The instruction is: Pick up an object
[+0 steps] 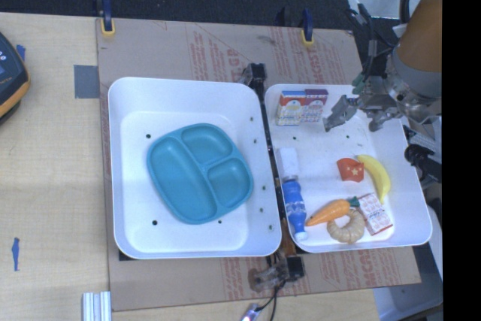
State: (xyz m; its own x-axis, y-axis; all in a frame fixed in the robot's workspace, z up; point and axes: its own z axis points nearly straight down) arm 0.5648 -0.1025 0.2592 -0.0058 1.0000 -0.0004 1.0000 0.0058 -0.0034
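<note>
Over the right bin's (421,233) far edge, gripper (359,114) poised with jaws spread wide, gripping nothing; closest, just beside the left finger toward the far-left corner, a small carton (301,107), long axis along the far wall; red block (350,170) and banana (377,175) nearer mid-bin, apart

Banana (377,175), strawberry (350,170), carrot (328,212) lie in right bin (418,216).
</note>
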